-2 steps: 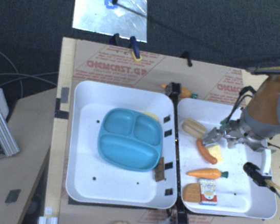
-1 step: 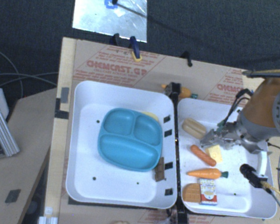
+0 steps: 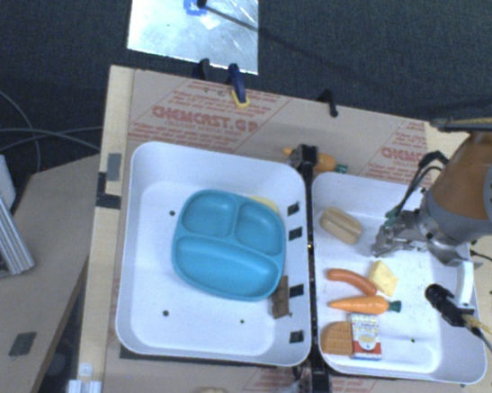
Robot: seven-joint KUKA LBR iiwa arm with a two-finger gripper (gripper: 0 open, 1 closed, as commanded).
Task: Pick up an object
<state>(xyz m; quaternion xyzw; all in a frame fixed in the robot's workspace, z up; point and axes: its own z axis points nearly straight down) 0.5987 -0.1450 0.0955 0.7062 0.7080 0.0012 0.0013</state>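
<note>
Grey arm (image 3: 491, 198) overhangs the upper right corner. Left bin (image 3: 134, 312): blue divided plate (image 3: 228, 243) central, bare margins all round. Right bin (image 3: 429, 348): gripper (image 3: 390, 240) low between bun (image 3: 340, 224) and cheese wedge (image 3: 384, 278), open or closed indeterminable. Carrot (image 3: 363, 303), sausage (image 3: 351, 279), small carton (image 3: 366, 337), cookie (image 3: 336, 338) crowd the left half; right half open.

Six small food items in the right bin (image 3: 455, 357), none lifted. Tan bread roll (image 3: 341, 224) lying flat near the bin's upper left corner. Yellow cheese wedge (image 3: 384, 278) near the bin's middle. Red sausage (image 3: 351, 279) and orange carrot (image 3: 361, 303) lying crosswise below the roll. Round brown cookie (image 3: 336, 338) and red-and-white packet (image 3: 365, 336) side by side near the bin's lower edge.
</note>
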